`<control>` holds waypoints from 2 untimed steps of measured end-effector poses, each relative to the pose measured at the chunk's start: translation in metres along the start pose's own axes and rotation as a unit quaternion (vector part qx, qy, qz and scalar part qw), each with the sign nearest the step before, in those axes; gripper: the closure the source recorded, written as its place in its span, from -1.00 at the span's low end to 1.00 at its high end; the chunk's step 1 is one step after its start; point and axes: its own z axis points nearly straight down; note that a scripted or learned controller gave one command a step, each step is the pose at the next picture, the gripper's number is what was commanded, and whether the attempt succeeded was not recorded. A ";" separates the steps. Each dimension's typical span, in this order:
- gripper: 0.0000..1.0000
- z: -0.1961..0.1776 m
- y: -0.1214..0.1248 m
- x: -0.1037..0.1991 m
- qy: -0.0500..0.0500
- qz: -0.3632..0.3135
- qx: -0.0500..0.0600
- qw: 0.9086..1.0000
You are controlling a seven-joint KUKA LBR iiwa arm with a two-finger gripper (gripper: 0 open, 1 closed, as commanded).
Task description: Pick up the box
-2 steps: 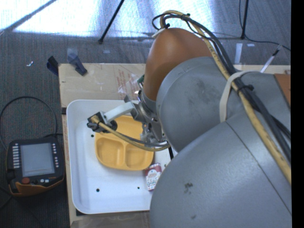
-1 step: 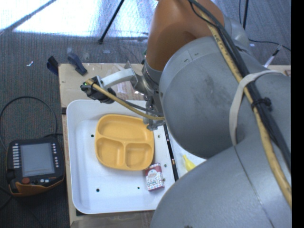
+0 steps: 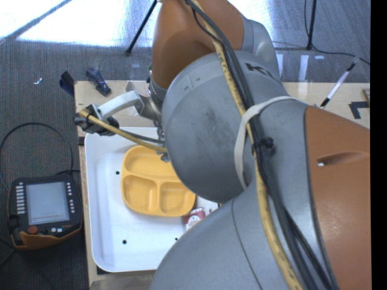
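Note:
A small red-and-white object, which may be the box, peeks out from under the arm at the near right of the left white bin. Most of it is hidden by the arm. A yellow three-compartment tray lies in the middle of that bin. My grey and orange arm covers much of the view. Its wrist and gripper hang over the bin's far edge, just behind the yellow tray. A white bracket and a yellow cable stick out to the left of the wrist.
The left bin's floor shows to the left of and in front of the yellow tray. A teach pendant lies on the floor at the left. Dark clamps sit on the bench's far left corner. The arm hides the right bin.

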 end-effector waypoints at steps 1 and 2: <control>1.00 0.055 -0.017 -0.049 -0.001 0.030 0.000 1.000; 1.00 0.027 -0.013 -0.025 -0.001 -0.256 0.000 0.967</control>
